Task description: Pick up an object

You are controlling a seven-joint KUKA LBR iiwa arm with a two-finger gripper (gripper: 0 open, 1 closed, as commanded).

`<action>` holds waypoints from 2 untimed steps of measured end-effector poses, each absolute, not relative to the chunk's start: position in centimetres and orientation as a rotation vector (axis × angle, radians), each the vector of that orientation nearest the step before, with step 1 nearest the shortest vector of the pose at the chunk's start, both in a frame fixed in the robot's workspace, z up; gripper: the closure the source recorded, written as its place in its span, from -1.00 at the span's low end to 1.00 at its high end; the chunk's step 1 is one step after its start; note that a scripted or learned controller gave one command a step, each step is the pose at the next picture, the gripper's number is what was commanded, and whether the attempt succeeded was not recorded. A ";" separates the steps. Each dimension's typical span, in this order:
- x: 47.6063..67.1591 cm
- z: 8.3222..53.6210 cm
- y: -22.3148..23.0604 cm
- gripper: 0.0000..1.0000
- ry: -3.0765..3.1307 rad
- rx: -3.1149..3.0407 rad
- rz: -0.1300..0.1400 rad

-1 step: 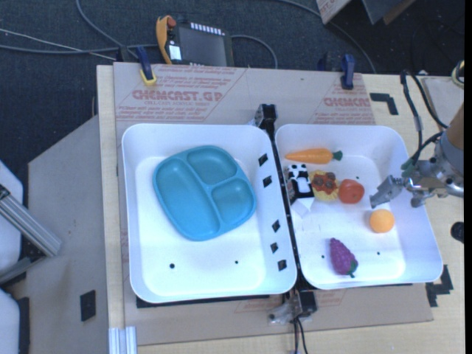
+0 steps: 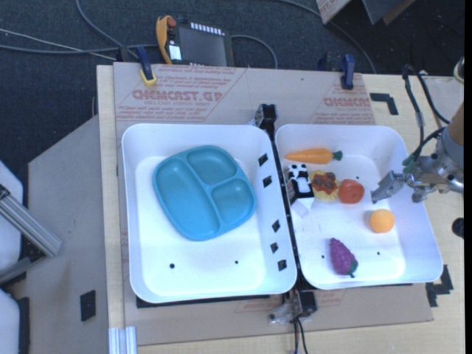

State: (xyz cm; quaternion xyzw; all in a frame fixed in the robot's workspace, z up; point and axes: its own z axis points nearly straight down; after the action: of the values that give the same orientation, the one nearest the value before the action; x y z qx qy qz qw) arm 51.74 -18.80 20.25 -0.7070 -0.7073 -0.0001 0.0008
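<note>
The right bin (image 2: 424, 253) holds several toy foods: a carrot (image 2: 313, 155) at the back, a black-and-white piece (image 2: 298, 180), a red-and-yellow piece (image 2: 324, 184), a red tomato (image 2: 351, 191), an orange ball (image 2: 381, 221) and a purple grape bunch (image 2: 341, 257) at the front. My gripper (image 2: 404, 189) hovers over the bin's right side, just right of the tomato and above the orange ball. Its fingers are spread open with nothing between them.
In the left bin (image 2: 140, 257) lies a blue divided plate (image 2: 205, 192). A black-marked divider (image 2: 279, 198) runs between the two bins. Clamps (image 2: 147, 71) and a black box (image 2: 200, 44) stand at the bench's back edge.
</note>
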 end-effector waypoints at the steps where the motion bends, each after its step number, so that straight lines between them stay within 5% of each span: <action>1: 51.5 14.0 -19.0 -1.00 -2.216 -2.217 0.004; 2: 51.3 8.6 -18.9 -1.00 -2.216 -2.216 0.004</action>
State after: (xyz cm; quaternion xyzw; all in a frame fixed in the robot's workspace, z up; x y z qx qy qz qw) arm 51.34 -18.88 8.64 -0.7070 -0.7072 0.0011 0.0038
